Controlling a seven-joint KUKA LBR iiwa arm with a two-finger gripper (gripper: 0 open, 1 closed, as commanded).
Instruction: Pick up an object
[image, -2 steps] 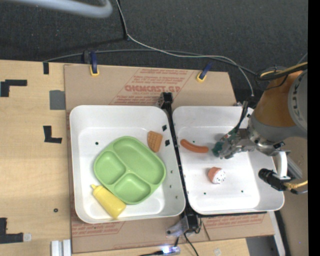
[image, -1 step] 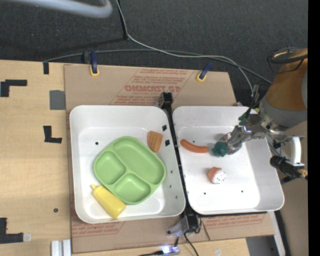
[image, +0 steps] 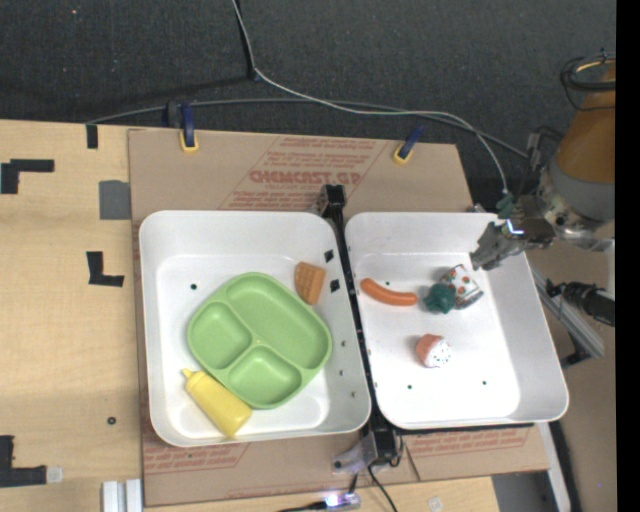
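Desk (image: 60, 330), light wood with black tape marks, carries a brown cardboard sheet (image: 300, 170) clipped at its far edge, against a dark carpeted floor crossed by a cable. Left bin (image: 160, 240): green divided plate (image: 260, 340), yellow bottle (image: 215, 402) touching its near-left edge, small orange wedge (image: 310, 282) just beyond its far-right edge. Right bin (image: 520, 380): orange sausage-shaped piece (image: 388, 292), dark green piece (image: 438, 297) touching a small white-and-red item (image: 463, 285), round pinkish item (image: 433, 350) nearer the camera. Hand (image: 497, 243) sits at the right bin's far-right corner, near the white-and-red item — whether open or closed cannot be told. Step judged: approach, nothing gripped; next calls for lowering over one piece.
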